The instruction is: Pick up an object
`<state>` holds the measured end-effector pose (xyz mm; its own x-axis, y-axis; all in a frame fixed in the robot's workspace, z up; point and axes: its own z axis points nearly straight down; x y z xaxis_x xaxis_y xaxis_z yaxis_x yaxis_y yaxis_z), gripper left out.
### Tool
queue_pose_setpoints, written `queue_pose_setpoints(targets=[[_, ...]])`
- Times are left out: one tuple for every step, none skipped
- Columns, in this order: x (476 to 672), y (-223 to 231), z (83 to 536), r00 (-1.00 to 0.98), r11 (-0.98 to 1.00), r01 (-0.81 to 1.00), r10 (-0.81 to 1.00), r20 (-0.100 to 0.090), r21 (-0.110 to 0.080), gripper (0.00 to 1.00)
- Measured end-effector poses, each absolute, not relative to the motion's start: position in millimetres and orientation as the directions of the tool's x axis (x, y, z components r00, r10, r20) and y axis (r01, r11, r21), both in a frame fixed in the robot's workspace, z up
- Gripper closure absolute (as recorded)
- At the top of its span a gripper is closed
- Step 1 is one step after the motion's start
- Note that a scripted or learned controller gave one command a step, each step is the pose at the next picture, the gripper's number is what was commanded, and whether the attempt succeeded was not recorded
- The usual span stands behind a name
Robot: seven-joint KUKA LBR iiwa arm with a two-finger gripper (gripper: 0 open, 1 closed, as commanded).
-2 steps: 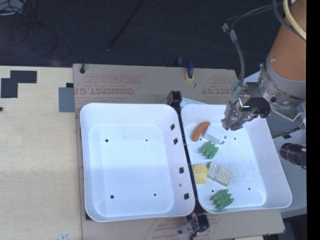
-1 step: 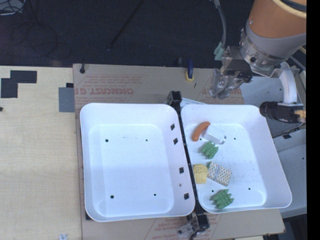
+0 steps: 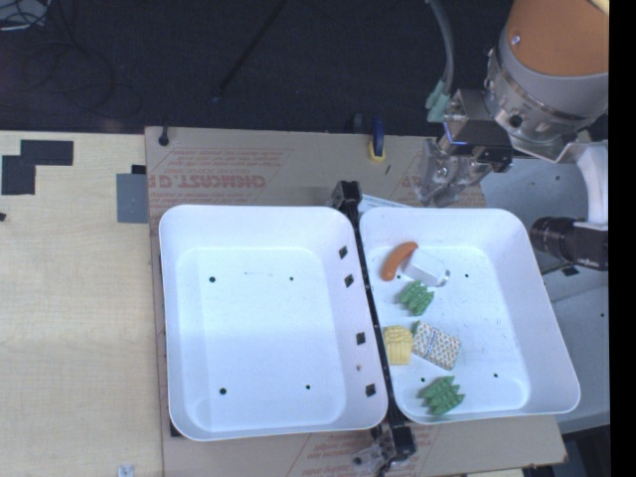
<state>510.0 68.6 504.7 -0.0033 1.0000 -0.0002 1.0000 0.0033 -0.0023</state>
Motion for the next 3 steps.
queue_pose_setpoints(targets=[[572.9,81,539,-0.004,0.004,1.000,1.000,-0.001,0.002,1.00],[488.6,17,538,0.005,-0.005,1.000,1.000,0.000,-0.005,1.00],[555.5,37,537,-0.004,0.004,1.000,1.000,-0.001,-0.002,1.00]])
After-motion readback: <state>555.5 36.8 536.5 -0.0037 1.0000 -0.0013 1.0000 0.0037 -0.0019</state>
